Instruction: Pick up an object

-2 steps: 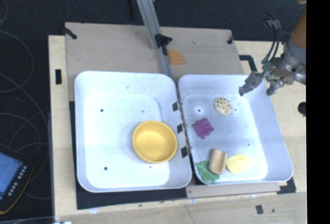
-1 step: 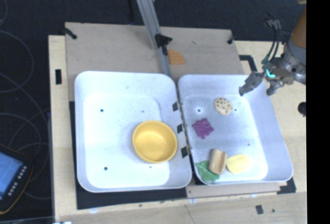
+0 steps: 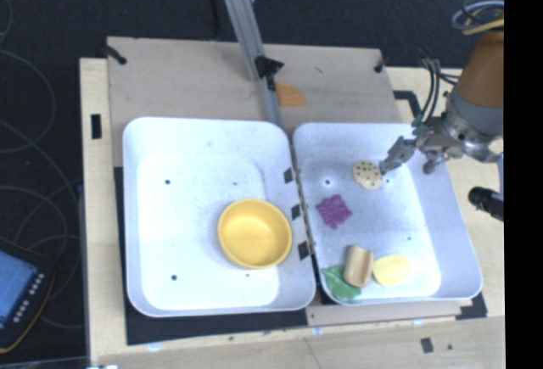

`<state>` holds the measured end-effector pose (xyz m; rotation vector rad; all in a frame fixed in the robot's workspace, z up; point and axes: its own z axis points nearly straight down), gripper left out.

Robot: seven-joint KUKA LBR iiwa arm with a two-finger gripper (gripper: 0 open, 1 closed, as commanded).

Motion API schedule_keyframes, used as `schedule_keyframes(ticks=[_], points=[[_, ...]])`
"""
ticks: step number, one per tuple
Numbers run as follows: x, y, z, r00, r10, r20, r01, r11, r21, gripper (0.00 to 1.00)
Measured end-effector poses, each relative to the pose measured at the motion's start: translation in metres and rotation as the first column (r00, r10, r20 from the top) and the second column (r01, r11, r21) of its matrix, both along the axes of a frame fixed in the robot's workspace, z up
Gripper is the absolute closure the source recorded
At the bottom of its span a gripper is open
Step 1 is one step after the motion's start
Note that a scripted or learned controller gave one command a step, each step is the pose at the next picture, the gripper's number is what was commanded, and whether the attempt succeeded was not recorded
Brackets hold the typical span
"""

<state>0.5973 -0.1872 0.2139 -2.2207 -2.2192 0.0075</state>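
- the claw (image 3: 392,162) reaches into the right bin (image 3: 441,223) from the right, its tip just beside a small round beige disc with dark dots (image 3: 367,175); whether it is spread or pressed together cannot be told.
- the dotted disc lies flat in the upper middle of the right bin, pale tan with dark specks on its face.
- below it sits a purple knobbly piece (image 3: 333,210), apart from the disc.
- near the bin's lower edge a tan cylinder (image 3: 357,265) lies touching a yellow lump (image 3: 391,270), with a green piece (image 3: 338,283) under the cylinder.
- the left bin (image 3: 170,155) on the worktop (image 3: 187,79) holds a yellow bowl (image 3: 254,232).
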Motion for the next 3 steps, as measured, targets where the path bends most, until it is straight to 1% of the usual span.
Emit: schedule_keyframes(ticks=[1, 2, 3], points=[[-0.006, 0.005, -0.06, 1.0, -0.001, 0.0, 0.001, 1.0, 0.001, 0.0], [-0.007, 0.004, -0.113, 1.0, -0.002, 0.001, 0.002, 1.0, 0.0, 0.0], [-0.004, 0.003, -0.098, 1.0, -0.006, 0.01, 0.006, 1.0, 0.0, 1.0]])
